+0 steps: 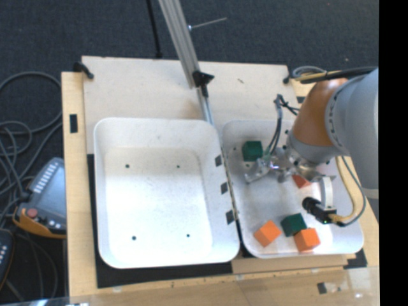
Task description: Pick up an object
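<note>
Camera view had two orange blocks [268, 233] [307, 240] and a green one [294, 224] along the right bin's [255, 199] near edge, then the gripper [264, 168] low mid-bin, grip state impossible to tell, just beside another green block [252, 150] farther back.

ARM: grey iiwa, enters from right, wrist bent downward | BAND: orange section [313, 116] directly above wrist | GRIPPER [260, 169]: low, extended leftward from wrist | CABLES: black leads run along wrist, behind the fingers
</note>
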You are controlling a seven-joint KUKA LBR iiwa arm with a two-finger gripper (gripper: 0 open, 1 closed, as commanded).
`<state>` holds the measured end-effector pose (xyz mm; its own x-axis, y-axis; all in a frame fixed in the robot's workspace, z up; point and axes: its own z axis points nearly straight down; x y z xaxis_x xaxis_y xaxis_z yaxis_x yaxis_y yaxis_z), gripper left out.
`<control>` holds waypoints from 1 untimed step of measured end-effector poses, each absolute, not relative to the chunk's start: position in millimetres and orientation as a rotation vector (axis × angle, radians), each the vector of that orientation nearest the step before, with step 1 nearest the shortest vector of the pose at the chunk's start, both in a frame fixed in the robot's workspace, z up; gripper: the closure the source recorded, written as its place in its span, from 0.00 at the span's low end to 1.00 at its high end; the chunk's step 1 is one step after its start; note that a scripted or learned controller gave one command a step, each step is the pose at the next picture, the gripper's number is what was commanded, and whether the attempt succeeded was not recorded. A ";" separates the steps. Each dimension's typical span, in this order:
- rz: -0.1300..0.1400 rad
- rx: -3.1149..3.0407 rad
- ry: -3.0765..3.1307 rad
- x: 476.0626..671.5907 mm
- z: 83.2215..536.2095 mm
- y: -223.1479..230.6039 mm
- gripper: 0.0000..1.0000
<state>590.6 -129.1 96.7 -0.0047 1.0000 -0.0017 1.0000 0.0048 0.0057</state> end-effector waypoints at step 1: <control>-0.030 2.230 2.256 659.6 99.4 -143.7 0.00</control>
